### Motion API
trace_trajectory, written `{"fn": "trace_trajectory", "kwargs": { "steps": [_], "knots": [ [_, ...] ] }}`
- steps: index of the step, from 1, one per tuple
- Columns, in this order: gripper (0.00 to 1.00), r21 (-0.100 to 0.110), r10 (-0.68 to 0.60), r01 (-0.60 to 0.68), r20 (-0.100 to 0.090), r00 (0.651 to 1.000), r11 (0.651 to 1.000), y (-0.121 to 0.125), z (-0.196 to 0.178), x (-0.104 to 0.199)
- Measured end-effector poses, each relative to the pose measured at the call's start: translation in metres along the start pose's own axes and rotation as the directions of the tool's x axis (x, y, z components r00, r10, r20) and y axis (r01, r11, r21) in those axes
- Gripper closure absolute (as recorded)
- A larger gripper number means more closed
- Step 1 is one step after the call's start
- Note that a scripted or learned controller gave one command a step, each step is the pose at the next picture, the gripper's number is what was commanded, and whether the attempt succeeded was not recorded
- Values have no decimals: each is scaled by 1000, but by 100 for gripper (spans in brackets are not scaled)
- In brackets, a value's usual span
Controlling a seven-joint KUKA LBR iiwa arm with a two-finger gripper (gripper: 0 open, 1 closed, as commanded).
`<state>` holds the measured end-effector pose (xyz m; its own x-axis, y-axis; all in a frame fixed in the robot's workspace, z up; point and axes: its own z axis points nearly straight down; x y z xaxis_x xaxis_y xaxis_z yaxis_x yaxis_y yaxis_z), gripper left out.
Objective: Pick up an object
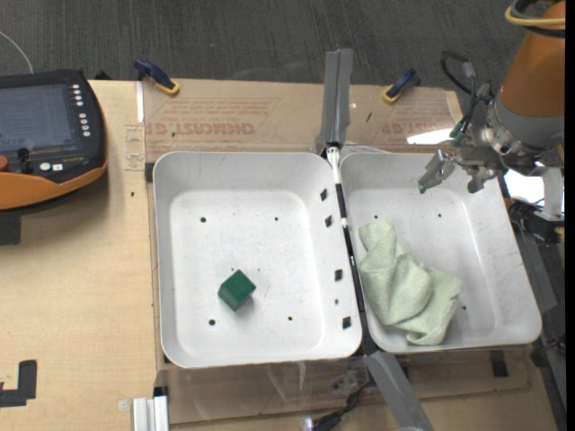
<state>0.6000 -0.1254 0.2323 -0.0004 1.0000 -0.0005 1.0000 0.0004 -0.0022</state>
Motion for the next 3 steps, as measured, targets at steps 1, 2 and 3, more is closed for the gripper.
{"fn": "trace_trajectory", "kwargs": {
  "steps": [1,2,3],
  "knots": [
    [0,3,143,-143,0,990,990,-26,42,70],
    [0,2,269,-269,1,963,963,-47,42,133],
    [0,3,334,-334,1,943,943,-110,42,149]
  ]
}}
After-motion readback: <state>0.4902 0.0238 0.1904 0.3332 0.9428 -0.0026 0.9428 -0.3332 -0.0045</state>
